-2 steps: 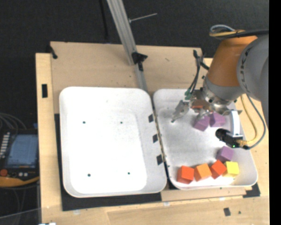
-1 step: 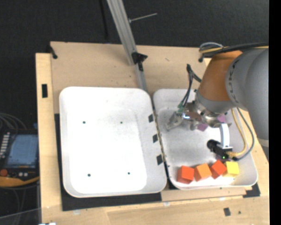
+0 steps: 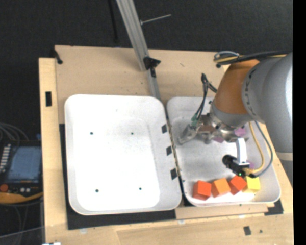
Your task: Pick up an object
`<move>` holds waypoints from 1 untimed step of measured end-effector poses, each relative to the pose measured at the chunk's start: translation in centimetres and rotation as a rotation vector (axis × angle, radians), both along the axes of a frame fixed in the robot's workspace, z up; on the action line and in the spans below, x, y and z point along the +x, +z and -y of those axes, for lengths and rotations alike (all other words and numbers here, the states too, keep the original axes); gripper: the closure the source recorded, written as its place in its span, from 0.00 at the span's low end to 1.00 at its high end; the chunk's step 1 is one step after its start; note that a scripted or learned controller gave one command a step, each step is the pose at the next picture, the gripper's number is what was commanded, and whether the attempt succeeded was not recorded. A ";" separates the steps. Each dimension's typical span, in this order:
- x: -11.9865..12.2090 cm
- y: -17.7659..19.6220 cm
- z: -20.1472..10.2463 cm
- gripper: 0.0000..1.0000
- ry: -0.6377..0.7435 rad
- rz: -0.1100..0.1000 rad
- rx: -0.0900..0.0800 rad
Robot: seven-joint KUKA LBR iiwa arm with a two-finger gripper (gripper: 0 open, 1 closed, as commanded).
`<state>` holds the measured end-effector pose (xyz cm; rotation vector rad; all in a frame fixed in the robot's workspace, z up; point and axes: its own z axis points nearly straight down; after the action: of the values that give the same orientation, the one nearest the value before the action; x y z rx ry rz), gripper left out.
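In the right bin point(image 3: 194, 160) several blocks lie in a row along the near wall: a red-orange block point(image 3: 202, 189), an orange block point(image 3: 221, 187), a red block point(image 3: 237, 184) and a yellow block point(image 3: 253, 183). A small purple piece point(image 3: 240, 131) peeks out by the arm's wrist. My gripper point(image 3: 186, 135) hangs low over the far left part of the right bin, close to the divider, well away from the row of blocks. I see nothing between its fingers.
The left bin point(image 3: 117, 152) lies beside the right one, its rim touching at the middle. A slanted metal pole point(image 3: 135, 32) rises behind the bins. The grey arm with its orange band point(image 3: 234, 93) covers the right bin's far right. A black cable connector point(image 3: 230, 162) hangs near the blocks.
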<state>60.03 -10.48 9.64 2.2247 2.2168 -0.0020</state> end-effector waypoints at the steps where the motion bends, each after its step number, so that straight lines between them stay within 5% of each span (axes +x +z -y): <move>1: 0.1 1.2 0.1 1.00 -0.008 0.005 0.000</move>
<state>60.15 -10.63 10.88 2.2313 2.2051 0.0034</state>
